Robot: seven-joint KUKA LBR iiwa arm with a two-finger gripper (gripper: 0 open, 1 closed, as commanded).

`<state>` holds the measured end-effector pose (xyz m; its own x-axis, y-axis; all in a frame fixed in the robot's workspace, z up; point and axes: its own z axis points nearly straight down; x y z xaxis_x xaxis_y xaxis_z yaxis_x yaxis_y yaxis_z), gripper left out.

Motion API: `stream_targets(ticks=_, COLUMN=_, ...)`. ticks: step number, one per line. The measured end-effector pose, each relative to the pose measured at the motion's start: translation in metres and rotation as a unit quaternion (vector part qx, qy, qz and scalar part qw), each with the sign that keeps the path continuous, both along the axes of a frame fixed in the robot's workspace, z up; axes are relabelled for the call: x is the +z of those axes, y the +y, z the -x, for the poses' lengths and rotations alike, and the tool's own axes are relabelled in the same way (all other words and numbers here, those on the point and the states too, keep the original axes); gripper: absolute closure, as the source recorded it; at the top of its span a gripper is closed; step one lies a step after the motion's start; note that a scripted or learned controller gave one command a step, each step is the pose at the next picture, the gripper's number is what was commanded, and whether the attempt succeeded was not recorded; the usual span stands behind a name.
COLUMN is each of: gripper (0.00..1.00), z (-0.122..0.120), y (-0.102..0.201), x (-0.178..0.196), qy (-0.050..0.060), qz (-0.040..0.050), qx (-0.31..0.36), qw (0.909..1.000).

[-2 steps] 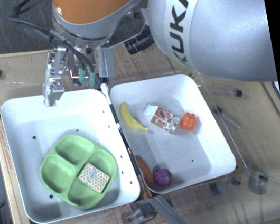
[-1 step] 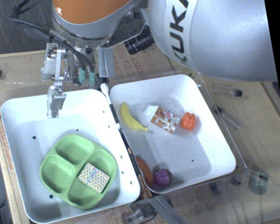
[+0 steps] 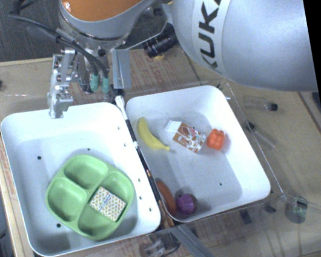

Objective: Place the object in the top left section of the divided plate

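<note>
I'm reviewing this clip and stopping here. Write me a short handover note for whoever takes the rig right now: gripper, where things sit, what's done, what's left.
Gripper: up above the back rim of the left bin, nothing between its fingers; whether they are open or shut is unclear.
Green divided plate: in the left bin, tilted diagonally. A small patterned packet lies in one section, toward the plate's lower right.
Right bin: banana, small carton, orange item, carrot, purple item.
Done: a packet is on the plate, apparently not in the top left section.
Left: put the object in the top left section.
</note>
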<state>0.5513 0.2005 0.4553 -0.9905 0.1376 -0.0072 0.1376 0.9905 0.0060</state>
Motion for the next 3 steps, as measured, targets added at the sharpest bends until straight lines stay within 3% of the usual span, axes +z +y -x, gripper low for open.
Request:
stream_targets(ticks=1, gripper=0.00, z=0.000, y=0.000, x=0.000, qy=0.000, qz=0.0000, qx=0.000, qw=1.0000)
stream_targets(ticks=2, gripper=1.00, z=0.000, y=0.003, x=0.011, qy=-0.002, qz=-0.0015, qx=0.004, qw=1.0000)
stream_targets(ticks=3, gripper=0.00, z=0.000, y=0.003, x=0.011, qy=-0.002, qz=-0.0015, qx=0.004, qw=1.0000)
